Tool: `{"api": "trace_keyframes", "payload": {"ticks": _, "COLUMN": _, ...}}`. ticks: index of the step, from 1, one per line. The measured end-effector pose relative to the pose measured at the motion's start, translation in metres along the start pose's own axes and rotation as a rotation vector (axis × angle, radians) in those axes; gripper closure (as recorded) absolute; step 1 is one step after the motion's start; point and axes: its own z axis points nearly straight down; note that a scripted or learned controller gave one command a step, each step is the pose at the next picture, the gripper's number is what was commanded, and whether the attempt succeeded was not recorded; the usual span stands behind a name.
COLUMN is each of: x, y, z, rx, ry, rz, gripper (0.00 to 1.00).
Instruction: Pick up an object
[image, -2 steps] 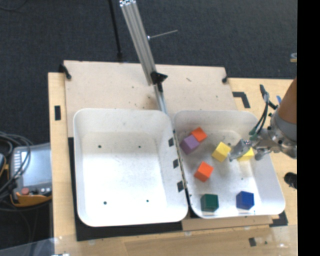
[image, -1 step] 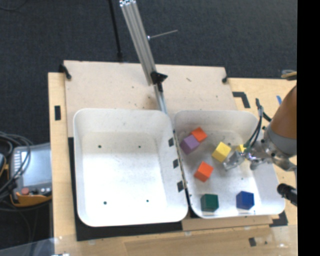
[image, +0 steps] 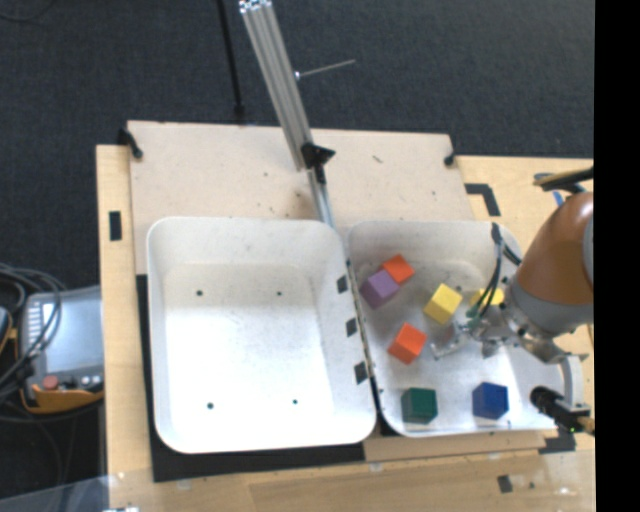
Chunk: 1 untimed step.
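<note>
- Dark grey carpet surrounds a pale wooden surface (image: 290, 180) that carries two shallow white bins side by side.
- Gripper (image: 470, 325) sits low over the right bin (image: 450, 425), at its right-hand side; whether the fingers are spread or pressed together cannot be told, as they are small and blurred.
- No object is visibly pinched between them.
- Arm (image: 555, 270), orange-brown at the wrist housing, enters from the right edge and covers the bin's right rim.
- Yellow cube (image: 443, 302) lies just left of the gripper; a second yellow object (image: 490, 297) shows partly beside the wrist.
- Orange cube (image: 407, 342) lies near the bin centre, left of the gripper.
- Purple cube (image: 379, 287) and a smaller orange cube (image: 399, 268) touch or nearly touch each other in the bin's upper left area.
- Green cube (image: 419, 404) and blue cube (image: 490, 399) rest apart along the near wall.
- Left bin (image: 160, 300) stands beside the right bin, their walls meeting.
- Slanted aluminium rail (image: 280, 80) rises from the surface behind the bins.
- Grey control pendant (image: 60, 340) with cables lies on the floor at far left.
</note>
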Motion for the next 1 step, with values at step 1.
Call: {"api": "trace_keyframes", "payload": {"ticks": 1, "x": -0.0007, "y": 0.0028, "z": -0.0149, "rx": -0.011, "ry": -0.001, "rz": 0.007, "gripper": 1.00}}
